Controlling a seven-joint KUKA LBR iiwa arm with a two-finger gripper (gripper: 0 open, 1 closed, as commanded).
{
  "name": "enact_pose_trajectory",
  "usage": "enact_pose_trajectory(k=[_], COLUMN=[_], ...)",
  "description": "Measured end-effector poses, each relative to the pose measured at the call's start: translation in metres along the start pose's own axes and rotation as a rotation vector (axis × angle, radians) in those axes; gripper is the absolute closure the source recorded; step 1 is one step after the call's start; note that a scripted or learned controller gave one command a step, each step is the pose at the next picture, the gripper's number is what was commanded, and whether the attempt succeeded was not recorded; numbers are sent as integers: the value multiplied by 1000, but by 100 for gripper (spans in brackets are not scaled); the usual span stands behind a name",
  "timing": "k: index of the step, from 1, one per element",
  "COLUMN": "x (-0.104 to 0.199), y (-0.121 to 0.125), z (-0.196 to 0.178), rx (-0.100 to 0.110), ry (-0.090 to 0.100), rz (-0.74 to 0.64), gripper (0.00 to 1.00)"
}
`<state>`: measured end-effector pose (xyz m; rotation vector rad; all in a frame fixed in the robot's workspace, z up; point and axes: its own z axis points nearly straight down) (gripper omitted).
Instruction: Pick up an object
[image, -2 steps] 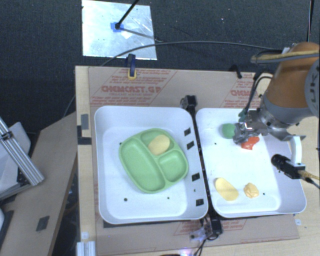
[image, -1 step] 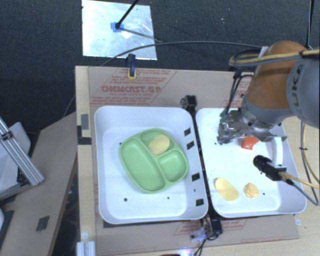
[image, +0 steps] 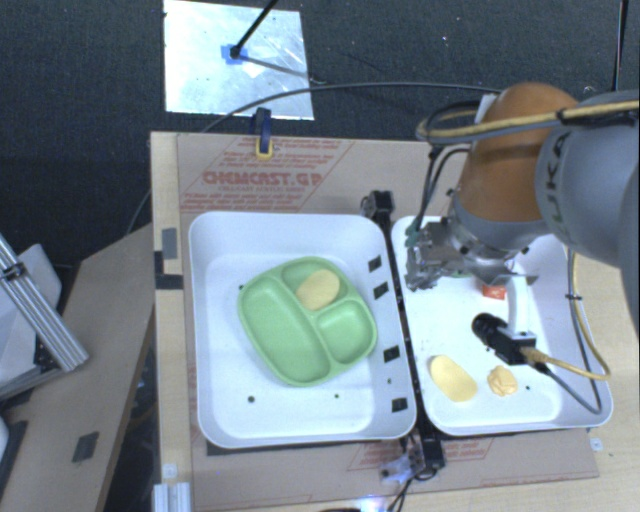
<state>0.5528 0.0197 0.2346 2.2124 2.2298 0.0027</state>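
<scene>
Two yellow lumps: pale oval, smaller knobbly one, right bin front edge.
Claw: grip state cannot tell.

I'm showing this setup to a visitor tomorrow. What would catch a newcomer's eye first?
Probably the green divided plate in the left bin, with a yellow piece in one of its compartments. Next, the big grey and orange arm over the right bin, its pincer low near the bin's far left corner.
</scene>
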Motion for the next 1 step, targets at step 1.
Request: enact_pose_trajectory(k=[1], x=[59], y=[10], z=[11], rx=[0], ry=[0], rz=[-2], gripper=[100])
